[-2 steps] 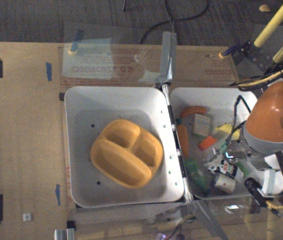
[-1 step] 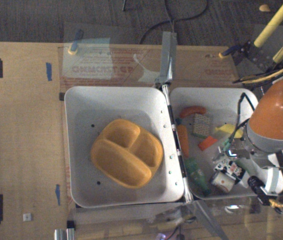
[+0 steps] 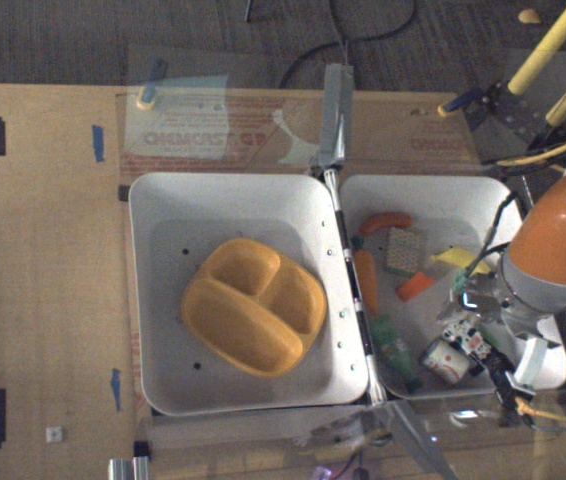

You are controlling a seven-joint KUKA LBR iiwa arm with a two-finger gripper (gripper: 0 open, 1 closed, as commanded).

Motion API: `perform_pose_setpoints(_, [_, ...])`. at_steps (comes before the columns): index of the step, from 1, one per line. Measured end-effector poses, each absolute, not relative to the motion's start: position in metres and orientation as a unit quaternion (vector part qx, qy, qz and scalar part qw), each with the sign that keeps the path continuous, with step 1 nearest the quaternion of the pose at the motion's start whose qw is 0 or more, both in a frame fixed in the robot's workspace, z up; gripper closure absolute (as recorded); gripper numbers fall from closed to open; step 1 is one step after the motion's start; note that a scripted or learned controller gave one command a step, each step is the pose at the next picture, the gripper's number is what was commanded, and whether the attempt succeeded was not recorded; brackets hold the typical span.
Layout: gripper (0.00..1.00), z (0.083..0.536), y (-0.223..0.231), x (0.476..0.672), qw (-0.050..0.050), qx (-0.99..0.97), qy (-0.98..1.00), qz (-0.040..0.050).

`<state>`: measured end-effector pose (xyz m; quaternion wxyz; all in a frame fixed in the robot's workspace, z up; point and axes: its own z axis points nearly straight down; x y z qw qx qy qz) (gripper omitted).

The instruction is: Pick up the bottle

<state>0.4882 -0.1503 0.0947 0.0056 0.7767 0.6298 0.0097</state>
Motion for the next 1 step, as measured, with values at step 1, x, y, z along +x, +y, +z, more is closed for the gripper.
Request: perform_pose_setpoints(1, [1.00, 0.2187, -0.1907, 0.6192, 0.002, 0.745, 0.668, 0.0004])
